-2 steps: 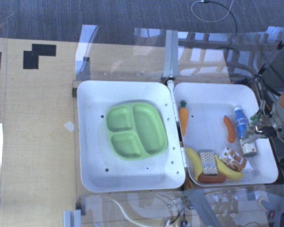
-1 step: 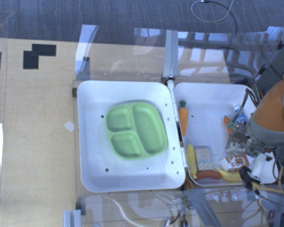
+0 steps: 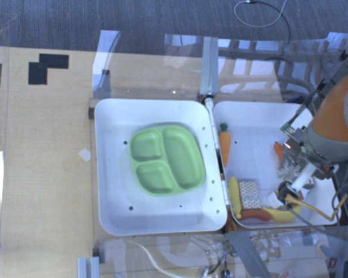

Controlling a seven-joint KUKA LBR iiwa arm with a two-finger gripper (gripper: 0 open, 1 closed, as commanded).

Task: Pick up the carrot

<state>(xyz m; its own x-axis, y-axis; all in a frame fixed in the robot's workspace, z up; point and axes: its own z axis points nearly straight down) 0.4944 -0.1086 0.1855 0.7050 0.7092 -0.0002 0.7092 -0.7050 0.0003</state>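
The carrot [image 3: 224, 145], orange with a small green top, lies lengthwise along the left wall of the right bin [image 3: 252, 112], near its far end. My gripper [image 3: 291, 162] hangs over the right side of the same bin, about a hand's width to the right of the carrot and clear of it. A small orange piece [image 3: 278, 150] shows just left of the gripper. The grey arm with its orange band [image 3: 338, 116] comes in from the right edge.
A green divided plate [image 3: 167, 158] sits in the left bin [image 3: 113, 213]. At the near end of the right bin lie a yellow corn-like piece [image 3: 234, 194], a speckled block [image 3: 249, 193], a red sausage [image 3: 254, 215] and a banana [image 3: 282, 215]. Cables trail by the gripper.
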